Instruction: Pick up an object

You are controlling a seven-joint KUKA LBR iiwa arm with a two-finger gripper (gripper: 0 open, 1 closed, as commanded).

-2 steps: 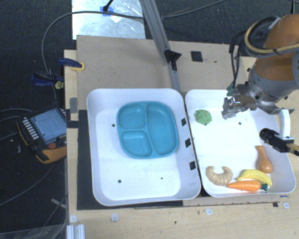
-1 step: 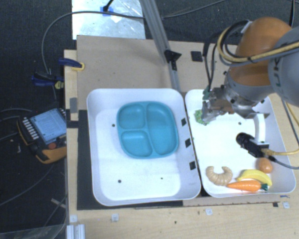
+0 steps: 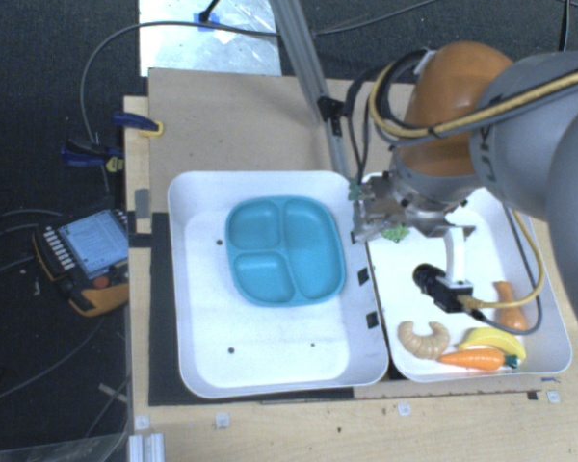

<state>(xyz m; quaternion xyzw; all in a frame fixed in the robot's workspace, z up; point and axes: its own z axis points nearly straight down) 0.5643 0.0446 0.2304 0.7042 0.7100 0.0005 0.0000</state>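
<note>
From my station I see the arm (image 3: 544, 123) reaching in from the right, its orange band (image 3: 455, 80) bulking over the far end of the right bin (image 3: 405, 301). The gripper (image 3: 380, 221) sits low at that bin's far left corner, close against the wall shared with the left bin (image 3: 270, 349). The wrist housing covers the claw from this angle, so I cannot tell whether it is spread or pressed together, or whether it is pinching anything. A small green toy piece (image 3: 397, 231) shows right at the gripper's lower edge, touching it or just beneath it; I cannot tell which, and it is too small to name more exactly. The other pickable things lie well apart from the claw, gathered at the near end of the right bin. A tan croissant (image 3: 424, 338) lies nearest the middle, and an orange carrot (image 3: 472, 358) with a green tip lies just beside it along the near wall. A yellow banana (image 3: 497, 341) touches the carrot from behind, and an orange-brown toy piece (image 3: 509, 306) stands just beyond the banana. Between the claw and that cluster is a black cylindrical part (image 3: 433, 282) with a yellow cable running off it; I cannot tell whether it rests on the bin floor. In the left bin a blue divided plate (image 3: 284, 250) lies flat, near the gripper but across the wall from it.
</note>
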